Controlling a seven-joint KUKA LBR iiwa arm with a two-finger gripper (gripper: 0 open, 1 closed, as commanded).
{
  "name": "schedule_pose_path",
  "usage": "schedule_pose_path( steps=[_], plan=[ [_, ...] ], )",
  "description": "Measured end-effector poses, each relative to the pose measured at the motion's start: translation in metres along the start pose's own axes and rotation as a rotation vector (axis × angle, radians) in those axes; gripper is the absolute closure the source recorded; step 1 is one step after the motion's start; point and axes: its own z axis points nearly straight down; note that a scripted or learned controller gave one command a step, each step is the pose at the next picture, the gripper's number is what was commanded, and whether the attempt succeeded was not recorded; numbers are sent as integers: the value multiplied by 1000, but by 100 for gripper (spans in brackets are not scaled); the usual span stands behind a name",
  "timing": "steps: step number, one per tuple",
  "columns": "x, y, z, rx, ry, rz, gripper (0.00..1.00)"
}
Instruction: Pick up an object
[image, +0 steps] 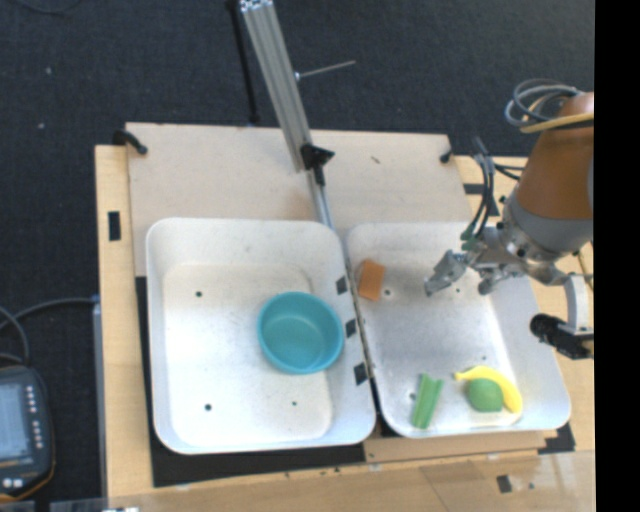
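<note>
I have the gripper (463, 277) hanging over the upper part of the right bin (540, 412), the arm (556, 180) reaching in from the right with its orange band above the wrist. The jaws stand apart, one finger (441, 274) angled out to the left, the other toward the right, and I see nothing between them. The orange block (370, 280) lies in the right bin near its upper left corner, just left of the gripper and apart from it. Along the near edge of that bin lie a green stick (427, 401) and, beside it, a green ball (485, 394) touching a banana (506, 392). In the left bin (180, 250) sits a blue bowl (300, 333), upright, toward the bin's right side.
</note>
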Motion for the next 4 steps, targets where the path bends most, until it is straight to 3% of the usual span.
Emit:
schedule_pose_path(
  steps=[1, 4],
  plan=[
    [0, 0, 0, 0, 0, 1, 0],
    [3, -5, 132, 2, -1, 4, 0]
  ],
)
